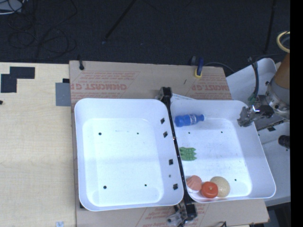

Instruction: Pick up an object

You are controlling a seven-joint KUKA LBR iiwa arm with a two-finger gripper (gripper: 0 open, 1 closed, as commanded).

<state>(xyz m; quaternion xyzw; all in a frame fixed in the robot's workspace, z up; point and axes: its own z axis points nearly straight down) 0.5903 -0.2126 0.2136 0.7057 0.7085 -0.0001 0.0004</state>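
The blue bottle [189, 120] lies on its side at the right bin's [246, 160] twelve o'clock edge. The gripper [247, 116] hangs at its three o'clock; its grip I cannot tell. Best approach squarely across the bottle's narrow width.

Red print reading "CHEMCRST, GP", upside down, is showing on the cardboard sheet [102, 82] lying under the two white bins [122, 109].
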